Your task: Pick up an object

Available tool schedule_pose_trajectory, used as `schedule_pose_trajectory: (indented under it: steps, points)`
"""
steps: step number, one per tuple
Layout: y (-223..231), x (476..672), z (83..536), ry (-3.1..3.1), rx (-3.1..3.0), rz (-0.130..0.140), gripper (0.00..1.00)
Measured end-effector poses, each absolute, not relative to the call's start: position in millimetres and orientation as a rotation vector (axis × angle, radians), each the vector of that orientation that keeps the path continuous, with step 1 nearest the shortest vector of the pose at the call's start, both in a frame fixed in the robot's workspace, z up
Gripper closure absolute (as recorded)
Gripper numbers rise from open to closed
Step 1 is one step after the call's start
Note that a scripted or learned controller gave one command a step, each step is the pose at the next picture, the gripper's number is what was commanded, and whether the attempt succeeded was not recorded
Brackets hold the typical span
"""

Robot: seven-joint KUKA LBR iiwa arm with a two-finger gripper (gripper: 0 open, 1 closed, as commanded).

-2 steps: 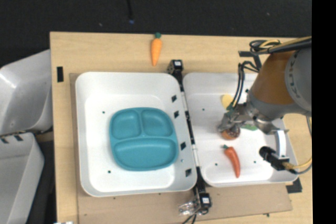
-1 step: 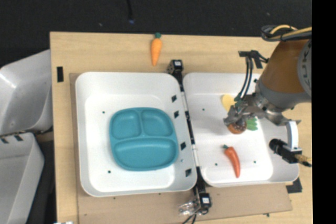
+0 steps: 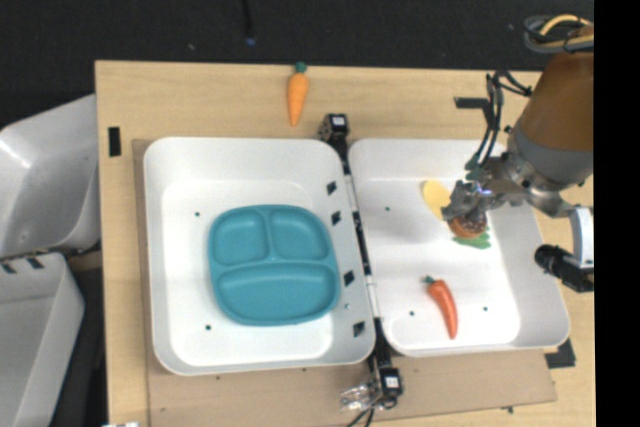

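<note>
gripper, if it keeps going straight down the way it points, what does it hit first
Most likely the small brown and green object lying right under the gripper in the right bin, beside the yellow piece. Depth is hard to judge from above, so it may already be touching.

Grey arm (image 3: pixel 545 160), orange band (image 3: pixel 558 105)

Blue divided plate (image 3: pixel 272 263) in left bin (image 3: pixel 160 245).

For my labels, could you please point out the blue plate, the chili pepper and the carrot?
blue plate (image 3: pixel 272 263): camera view, centre ridge.
chili pepper (image 3: pixel 445 308): camera view, red body.
carrot (image 3: pixel 296 98): camera view, orange body.
</note>
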State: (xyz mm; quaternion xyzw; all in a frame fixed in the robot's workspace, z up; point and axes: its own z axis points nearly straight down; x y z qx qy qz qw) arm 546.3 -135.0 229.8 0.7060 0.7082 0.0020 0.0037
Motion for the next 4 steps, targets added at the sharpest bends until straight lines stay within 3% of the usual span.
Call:
schedule_pose_trajectory:
  steps: [2, 4]
  points:
    - [-30, 552.9, 245, 2.230, 2.212, 0.004, 1.00]
    - [77, 530.5, 243, 2.229, 2.215, 0.000, 1.00]
